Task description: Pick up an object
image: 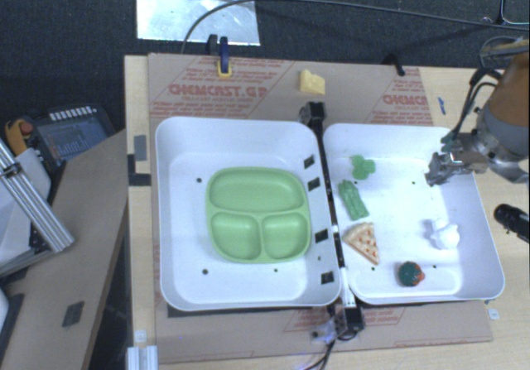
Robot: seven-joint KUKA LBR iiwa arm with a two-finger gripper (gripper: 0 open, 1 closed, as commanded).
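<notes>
Grey two-finger gripper [436, 171] hovering over your right white bin [480, 277], nothing grabbed yet.
Can't tell its state; the small white crumpled lump [445, 234] sits nearby.

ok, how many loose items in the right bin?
5: green broccoli piece top left, green stick below it, pizza slice lower left, green-red ball at the bottom, white lump right. None look hidden.

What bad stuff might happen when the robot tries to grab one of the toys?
The gripper sits over bare floor near the right bin's far side, with no toy under it, so closing there would likely catch nothing. The pizza slice lies flat, so fingers may slide over it. The green stick and pizza slice lie near the bin's left wall, which might block a finger.
</notes>
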